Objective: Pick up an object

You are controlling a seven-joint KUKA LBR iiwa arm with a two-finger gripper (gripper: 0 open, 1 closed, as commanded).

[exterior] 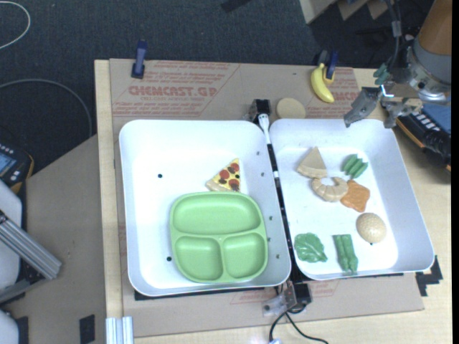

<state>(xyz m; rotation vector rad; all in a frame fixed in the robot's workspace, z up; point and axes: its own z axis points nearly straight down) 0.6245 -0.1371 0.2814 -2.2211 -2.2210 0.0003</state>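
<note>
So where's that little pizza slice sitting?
The pizza slice lies in the left bin, just above the green divided plate and close to the wall shared with the right bin.

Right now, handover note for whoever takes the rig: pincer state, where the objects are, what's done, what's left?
Pincer: open, holding nothing, at the top right corner of the right bin, above its rim.
Right bin: sandwich wedge, shrimp, orange piece, two green bean pods, leafy green, beige egg-like ball.
Left bin: green divided tray, pizza slice touching its upper edge.
On the board behind the bins: banana, tan disc.
Done: nothing picked.
Left: descend, grasp one object, lift.
</note>
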